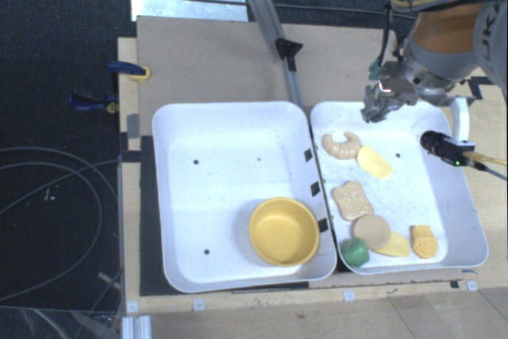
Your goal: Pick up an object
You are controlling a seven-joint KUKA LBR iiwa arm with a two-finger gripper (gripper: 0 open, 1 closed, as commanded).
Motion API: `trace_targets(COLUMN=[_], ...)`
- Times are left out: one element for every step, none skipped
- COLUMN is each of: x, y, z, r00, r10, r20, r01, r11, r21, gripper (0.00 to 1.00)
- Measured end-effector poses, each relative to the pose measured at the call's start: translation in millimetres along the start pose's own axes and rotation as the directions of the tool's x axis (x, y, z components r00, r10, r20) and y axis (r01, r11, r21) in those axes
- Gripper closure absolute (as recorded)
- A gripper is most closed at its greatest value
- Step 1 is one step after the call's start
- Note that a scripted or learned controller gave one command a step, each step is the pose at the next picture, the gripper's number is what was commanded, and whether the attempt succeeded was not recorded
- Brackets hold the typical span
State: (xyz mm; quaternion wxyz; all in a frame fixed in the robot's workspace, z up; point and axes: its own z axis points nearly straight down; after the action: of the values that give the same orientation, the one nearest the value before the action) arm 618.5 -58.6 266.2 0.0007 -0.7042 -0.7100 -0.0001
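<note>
Overhead, the arm hangs its end effector above the right bin's far rim; grip state unclear.

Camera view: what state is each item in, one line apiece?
Yellow bowl: upright, in left bin.
Croissant: loose, right bin.
Toast slice: lying flat.
Green piece: in the near corner.
Corn: lying flat.
Gripper: above the right bin's far edge, holding nothing visible.

Tan surface bearing two shallow white bins side by side: left bin and right bin, rims touching.
</note>
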Motion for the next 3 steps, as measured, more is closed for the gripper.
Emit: trace_targets(x=[52,102,153], y=[-21,-58,-86], z=[13,23,30], r00=[1.0,1.0,1.0], r10=[0.0,-0.001,0.0], r20=[0.001,0.0,0.0], r01=[0.0,0.001,0.0], r11=[1.0,1.0,1.0], r21=[0.001,0.002,0.0], gripper=[1.0,1.0,1.0])
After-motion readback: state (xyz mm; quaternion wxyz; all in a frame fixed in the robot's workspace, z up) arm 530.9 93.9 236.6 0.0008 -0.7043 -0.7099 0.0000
